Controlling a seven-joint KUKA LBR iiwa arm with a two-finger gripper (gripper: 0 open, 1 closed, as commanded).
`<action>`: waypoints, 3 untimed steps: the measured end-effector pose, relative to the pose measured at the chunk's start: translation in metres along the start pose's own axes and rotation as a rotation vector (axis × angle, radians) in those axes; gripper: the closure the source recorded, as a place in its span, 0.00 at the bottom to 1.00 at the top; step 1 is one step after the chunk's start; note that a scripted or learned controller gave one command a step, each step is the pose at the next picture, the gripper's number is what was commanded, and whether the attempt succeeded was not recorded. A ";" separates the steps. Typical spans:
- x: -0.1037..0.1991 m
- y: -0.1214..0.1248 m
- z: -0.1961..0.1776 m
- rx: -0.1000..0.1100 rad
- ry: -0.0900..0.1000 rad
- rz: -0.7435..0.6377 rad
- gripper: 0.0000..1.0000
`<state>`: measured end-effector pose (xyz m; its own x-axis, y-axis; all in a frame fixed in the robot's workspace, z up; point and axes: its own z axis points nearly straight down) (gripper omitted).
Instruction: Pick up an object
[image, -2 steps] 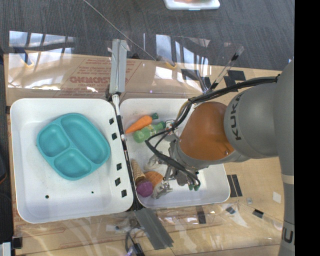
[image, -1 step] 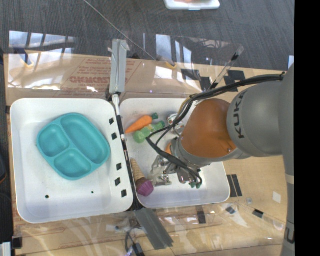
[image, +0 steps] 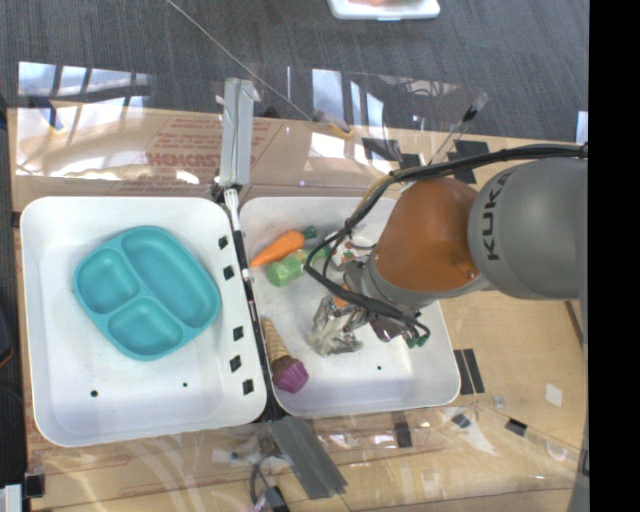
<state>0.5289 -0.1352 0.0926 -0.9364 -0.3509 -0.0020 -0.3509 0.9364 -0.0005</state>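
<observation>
Bins sat side by side on the bench, and we looked first at the left bin, which held a teal divided plate lying flat, three compartments showing, nothing in them that we could see. In the right bin we found a toy carrot near the upper left corner, with a green toy piece just beside it. Lower down, by the divider between the bins, lay a toy ice-cream cone with its purple scoop towards the bin's front wall. We saw the arm reaching in from the right, its gripper low over the middle of the right bin, apart from the carrot and cone. Whether its fingers were released or clenched we could not tell.
</observation>
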 end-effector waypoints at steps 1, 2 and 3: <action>-0.022 -0.027 -0.113 0.008 -0.009 -0.071 1.00; 0.006 0.038 -0.025 -0.008 0.007 -0.153 1.00; -0.003 0.048 -0.013 0.001 0.001 -0.445 1.00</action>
<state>0.5148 -0.0897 0.1054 -0.6944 -0.7196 0.0001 -0.7196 0.6944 -0.0024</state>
